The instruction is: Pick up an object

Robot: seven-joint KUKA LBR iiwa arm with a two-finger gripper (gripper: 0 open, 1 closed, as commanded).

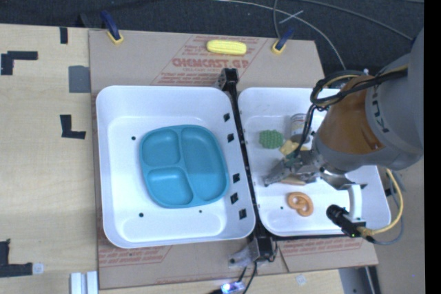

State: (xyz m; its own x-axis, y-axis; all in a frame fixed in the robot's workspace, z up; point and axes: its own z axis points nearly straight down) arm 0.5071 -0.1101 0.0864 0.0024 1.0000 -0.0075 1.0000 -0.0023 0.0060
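Where the claw [275,175] hangs, pretzel [300,203] just beside, near rim.

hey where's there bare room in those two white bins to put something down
Left bin: bare white floor rings the blue divided plate, widest along the near edge and the left wall. Right bin: crowded, with the gripper among a green piece and a pretzel-shaped piece; only the far-left corner by the divider is bare.
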